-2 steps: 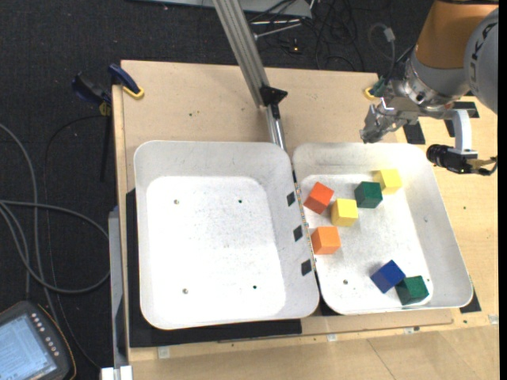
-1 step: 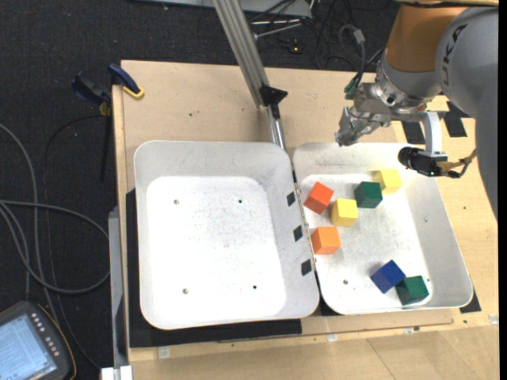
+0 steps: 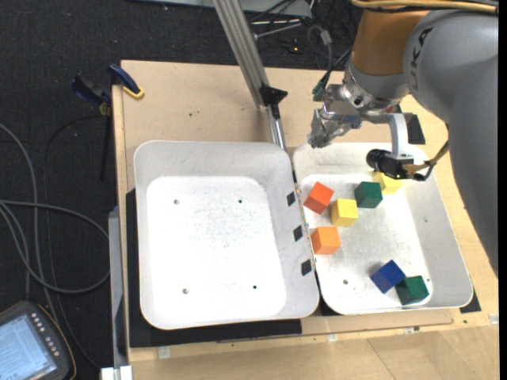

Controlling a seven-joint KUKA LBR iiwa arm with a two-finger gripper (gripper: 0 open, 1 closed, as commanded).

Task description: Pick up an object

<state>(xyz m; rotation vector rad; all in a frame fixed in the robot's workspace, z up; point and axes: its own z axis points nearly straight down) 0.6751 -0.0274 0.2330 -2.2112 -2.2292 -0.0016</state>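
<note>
Grey and orange arm [image 3: 412, 46] at 1 o'clock. Two shallow, smooth white bins: left bin [image 3: 214, 236] speckled; right bin [image 3: 444, 236] at 4 o'clock scattered with matte cubes, two orange [image 3: 318, 197], two green [image 3: 368, 194], two yellow [image 3: 344, 211], one blue [image 3: 387, 275]. Metal gripper [image 3: 321, 137] above right bin's 11 o'clock corner; jaw state unclear.

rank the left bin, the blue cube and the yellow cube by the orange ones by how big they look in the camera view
1. left bin, by far the largest.
2. and 3. blue cube and yellow cube: they look about alike. The blue one lies nearer the bottom of the view, so nearness may flatter it; I would not rank them.
</note>
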